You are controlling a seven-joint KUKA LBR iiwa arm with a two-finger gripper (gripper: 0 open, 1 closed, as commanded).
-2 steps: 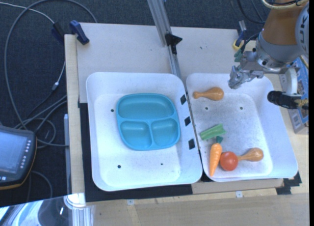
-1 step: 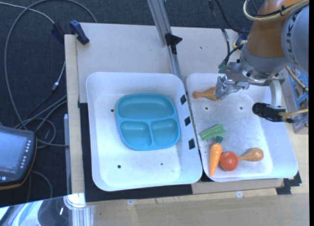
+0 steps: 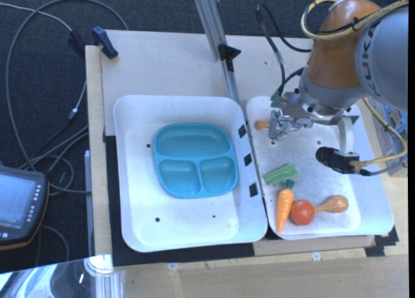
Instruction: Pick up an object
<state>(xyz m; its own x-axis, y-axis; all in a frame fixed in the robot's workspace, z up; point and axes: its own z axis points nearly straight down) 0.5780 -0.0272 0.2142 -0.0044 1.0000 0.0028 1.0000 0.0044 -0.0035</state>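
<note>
Four toys lie near the front of the right bin [image 3: 373, 222]: an orange carrot [image 3: 284, 208], a red tomato [image 3: 302, 212] touching it, a tan wooden piece [image 3: 333, 204] and a green piece [image 3: 280, 174] just behind. Left, the other bin [image 3: 130, 160] holds a blue divided tray [image 3: 194, 159]. Farther back, the fingers [image 3: 277, 127] hang over the right bin's far end; whether apart or together, I cannot tell.

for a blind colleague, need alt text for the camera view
A grey robot arm's gripper hovers over the right bin's far end; nearer lie a green piece, carrot, tomato and tan piece. The left bin holds a blue divided tray.
</note>
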